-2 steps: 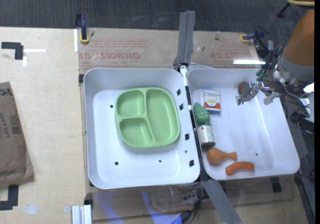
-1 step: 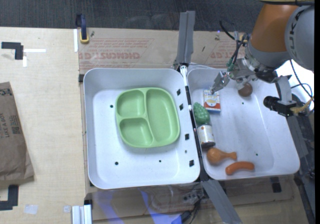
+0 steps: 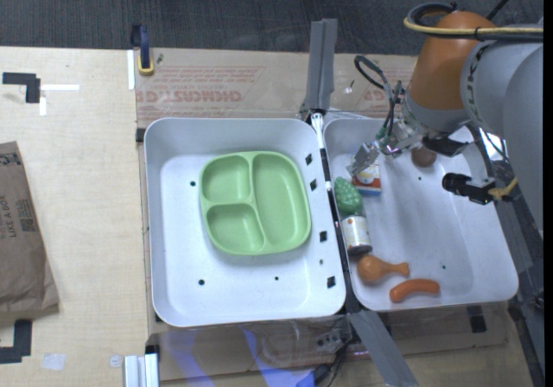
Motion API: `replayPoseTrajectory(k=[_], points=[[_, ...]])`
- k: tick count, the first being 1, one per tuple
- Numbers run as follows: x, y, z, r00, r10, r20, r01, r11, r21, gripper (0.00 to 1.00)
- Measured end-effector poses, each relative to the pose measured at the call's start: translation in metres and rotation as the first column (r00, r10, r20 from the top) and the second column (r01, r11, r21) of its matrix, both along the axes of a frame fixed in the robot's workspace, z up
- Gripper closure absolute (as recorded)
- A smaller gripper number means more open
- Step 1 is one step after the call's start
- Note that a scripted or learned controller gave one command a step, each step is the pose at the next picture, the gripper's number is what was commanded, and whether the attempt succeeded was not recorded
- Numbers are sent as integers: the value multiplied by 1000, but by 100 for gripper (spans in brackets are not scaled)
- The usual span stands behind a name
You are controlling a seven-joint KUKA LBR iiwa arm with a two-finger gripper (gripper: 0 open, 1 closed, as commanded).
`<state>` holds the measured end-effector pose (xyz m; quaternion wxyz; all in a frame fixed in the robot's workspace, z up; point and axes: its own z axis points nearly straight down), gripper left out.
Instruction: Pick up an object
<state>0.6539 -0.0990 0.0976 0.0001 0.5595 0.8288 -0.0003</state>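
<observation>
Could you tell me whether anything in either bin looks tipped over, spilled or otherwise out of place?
Nothing looks spilled or damaged. The green divided plate sits askew in the left bin, and the small can lies on its side by the right bin's left wall, among loosely scattered toy food.

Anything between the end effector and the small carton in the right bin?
Nothing visible. The end effector hangs right at the small white-and-red carton; the green bumpy toy and small can lie beyond it, toward the front wall.
</observation>
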Motion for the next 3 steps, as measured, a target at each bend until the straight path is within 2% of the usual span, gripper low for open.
replayPoseTrajectory(k=[1,2,3], points=[[5,-1,-5,916,-400,1,400,916,0,0],[-33,2,-5,943,-333,0,333,943,0,0],[-9,-49,-5,984,-180,3,180,984,-1,0]])
